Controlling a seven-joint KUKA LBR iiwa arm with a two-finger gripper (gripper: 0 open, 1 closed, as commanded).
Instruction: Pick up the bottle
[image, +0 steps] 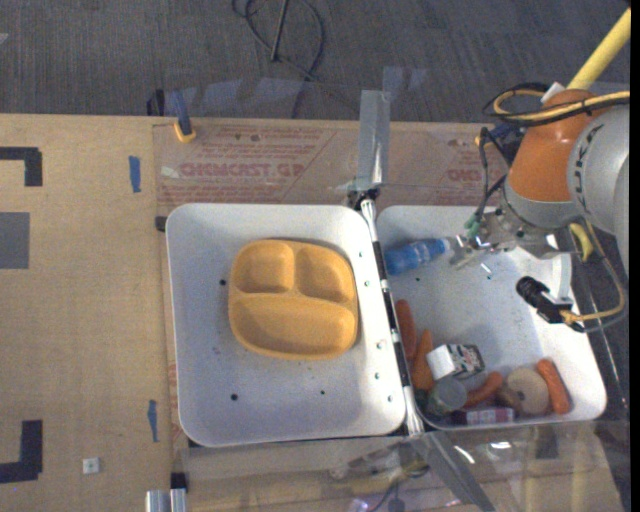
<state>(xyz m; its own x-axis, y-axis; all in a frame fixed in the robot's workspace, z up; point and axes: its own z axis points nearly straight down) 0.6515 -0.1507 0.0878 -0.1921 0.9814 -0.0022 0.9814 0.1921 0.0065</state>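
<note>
The bottle (412, 254) is clear blue with a pale cap end and lies on its side in the far left corner of the right bin (520, 320), close to the divider. My gripper (477, 256) hangs just right of the bottle's cap end, below the orange wrist band (545, 165). Its two metal fingers (465, 257) stand slightly apart, open, with nothing between them. A small gap separates them from the bottle.
An orange divided plate (293, 298) lies in the left bin (200, 380). At the right bin's near side lie several carrots (405, 330), a small white box (455, 358), a grey can (448, 392) and a tan lump (527, 388). A black cable plug (535, 295) hangs right of the gripper.
</note>
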